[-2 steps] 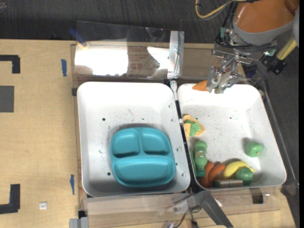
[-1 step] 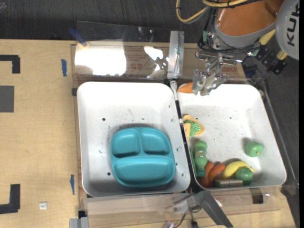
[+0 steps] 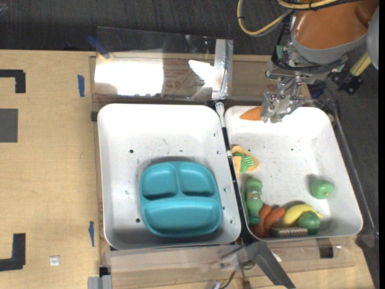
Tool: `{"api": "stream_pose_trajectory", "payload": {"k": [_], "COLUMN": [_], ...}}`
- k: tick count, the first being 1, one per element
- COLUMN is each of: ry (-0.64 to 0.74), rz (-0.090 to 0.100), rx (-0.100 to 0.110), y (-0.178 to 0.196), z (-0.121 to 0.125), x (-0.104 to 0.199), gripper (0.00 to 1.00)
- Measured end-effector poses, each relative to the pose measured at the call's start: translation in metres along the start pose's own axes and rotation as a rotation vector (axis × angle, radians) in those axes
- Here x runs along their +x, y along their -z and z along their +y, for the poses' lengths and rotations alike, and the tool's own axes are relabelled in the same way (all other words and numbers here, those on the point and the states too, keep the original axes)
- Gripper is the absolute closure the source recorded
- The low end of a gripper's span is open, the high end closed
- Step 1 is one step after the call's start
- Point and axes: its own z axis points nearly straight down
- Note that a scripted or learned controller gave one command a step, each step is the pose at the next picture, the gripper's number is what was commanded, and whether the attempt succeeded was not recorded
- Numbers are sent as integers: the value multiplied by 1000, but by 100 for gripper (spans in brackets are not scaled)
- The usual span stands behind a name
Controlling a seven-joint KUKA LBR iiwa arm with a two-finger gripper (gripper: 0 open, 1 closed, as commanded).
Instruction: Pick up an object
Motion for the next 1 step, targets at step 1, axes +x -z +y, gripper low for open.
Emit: {"api": "stream_pose_trajectory", "payload": {"k": [1], "ry": [142], "rz": [-1], "rx": [7], "y": [29], "z": [-2], "x": [9], "gripper": [100]}}
